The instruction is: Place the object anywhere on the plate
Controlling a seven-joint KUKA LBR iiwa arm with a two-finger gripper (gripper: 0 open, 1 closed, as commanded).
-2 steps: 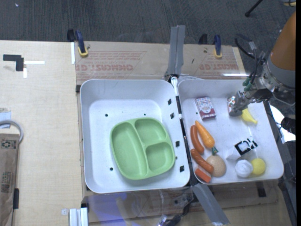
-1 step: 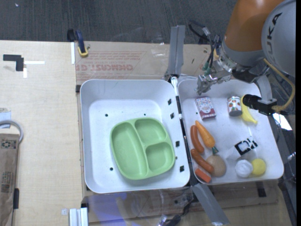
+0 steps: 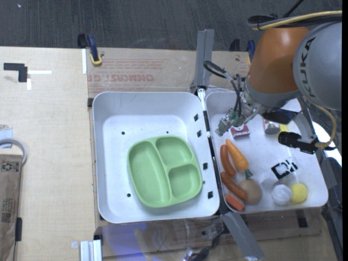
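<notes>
The green plate (image 3: 163,170) lies in the left bin (image 3: 109,145). The claw (image 3: 231,121) hangs over the right bin (image 3: 315,197), above the carrot (image 3: 237,155); its grip state I cannot tell.

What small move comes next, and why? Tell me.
Probably lower the gripper onto the carrot just below it in the right bin. It hangs over that bin's upper left with nothing seen between its fingers, and the green plate in the left bin holds no object.
</notes>
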